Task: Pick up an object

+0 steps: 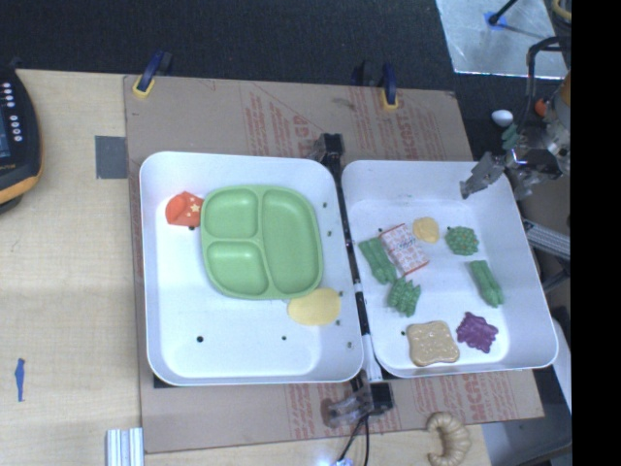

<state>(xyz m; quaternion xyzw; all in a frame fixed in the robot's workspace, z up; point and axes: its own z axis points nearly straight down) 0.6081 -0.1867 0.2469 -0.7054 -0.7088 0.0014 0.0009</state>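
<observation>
Camera view has our gripper point(482, 177) hovering over the right bin's point(524, 352) far right corner, and we can't tell what it's doing. Nearest pickings lie toward the bin's middle: a green broccoli piece point(462, 240) and yellow round piece point(426, 229), just beside each other.
</observation>
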